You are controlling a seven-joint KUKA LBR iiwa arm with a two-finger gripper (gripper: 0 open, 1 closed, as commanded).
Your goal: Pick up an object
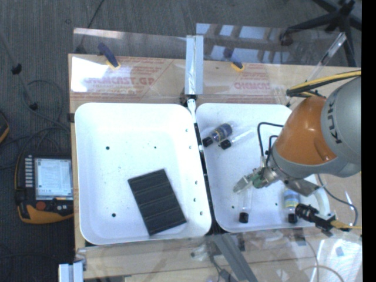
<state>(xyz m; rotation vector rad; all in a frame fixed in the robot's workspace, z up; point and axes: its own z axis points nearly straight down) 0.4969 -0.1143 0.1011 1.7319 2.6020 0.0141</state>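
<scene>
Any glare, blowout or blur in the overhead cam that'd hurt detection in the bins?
Camera view: both white bins read near-blown, the left bin keeping only dark specks, though the ribbed black pad stands out crisply. Glare streaks the clear sheet behind the bins. The clear tube in the right bin nearly vanishes against white. The arm looks soft.

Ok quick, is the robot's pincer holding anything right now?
Pincer: low in the right bin; cannot be told whether it holds anything.
</scene>
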